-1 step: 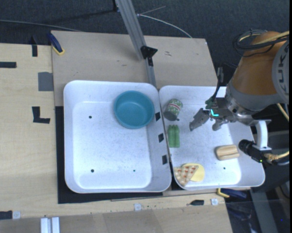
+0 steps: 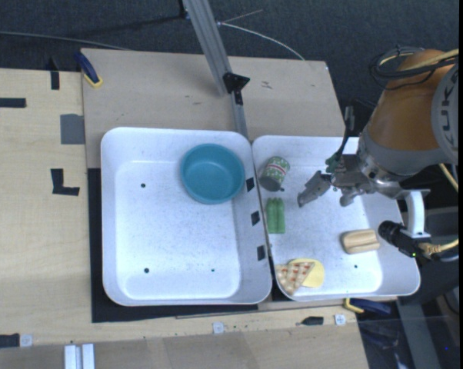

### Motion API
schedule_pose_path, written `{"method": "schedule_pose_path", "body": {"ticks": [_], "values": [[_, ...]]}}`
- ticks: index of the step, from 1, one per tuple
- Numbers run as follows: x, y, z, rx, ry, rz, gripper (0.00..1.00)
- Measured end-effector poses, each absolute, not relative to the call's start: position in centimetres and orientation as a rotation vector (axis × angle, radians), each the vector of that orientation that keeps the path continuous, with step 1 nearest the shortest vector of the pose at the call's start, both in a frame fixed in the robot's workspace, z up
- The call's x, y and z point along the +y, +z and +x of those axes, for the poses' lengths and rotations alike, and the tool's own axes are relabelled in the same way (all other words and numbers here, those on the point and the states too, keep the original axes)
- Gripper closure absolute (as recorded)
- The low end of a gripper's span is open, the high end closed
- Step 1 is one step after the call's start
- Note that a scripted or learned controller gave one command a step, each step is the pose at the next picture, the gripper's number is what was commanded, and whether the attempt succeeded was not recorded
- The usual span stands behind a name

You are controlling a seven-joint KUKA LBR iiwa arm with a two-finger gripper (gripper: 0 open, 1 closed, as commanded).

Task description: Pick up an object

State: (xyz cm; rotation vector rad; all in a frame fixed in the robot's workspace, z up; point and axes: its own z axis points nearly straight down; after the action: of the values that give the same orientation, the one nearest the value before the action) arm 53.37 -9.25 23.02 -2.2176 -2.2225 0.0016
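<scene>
The gripper [image 2: 328, 191] hangs over the right bin [image 2: 385, 283], one of two white bins on the desk [image 2: 154, 91], its two fingers spread apart with nothing between them. Four loose things lie in that bin. One small greenish can [image 2: 274, 172] sits just left of the gripper, toward the divider. One green block [image 2: 275, 215] lies left and a little nearer the front. One tan cylinder [image 2: 360, 241] rests to its right and nearer. One yellow wedge [image 2: 301, 274] sits by the front rim. One blue bowl [image 2: 212, 173] stands in the left bin [image 2: 139, 275], well apart.
</scene>
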Motion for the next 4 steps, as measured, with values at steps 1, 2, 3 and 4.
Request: {"method": "schedule_pose_path", "body": {"ticks": [1,2,3,4], "values": [[-10.2,17.8,53.3,-2.218,0.008,-2.218,0.0],[-10.1,13.3,52.6,-2.218,0.007,-2.217,0.0],[-10.1,8.7,52.6,-2.222,0.003,-2.22,0.0],[-10.2,10.0,52.7,-2.225,0.001,-2.224,1.0]]}}
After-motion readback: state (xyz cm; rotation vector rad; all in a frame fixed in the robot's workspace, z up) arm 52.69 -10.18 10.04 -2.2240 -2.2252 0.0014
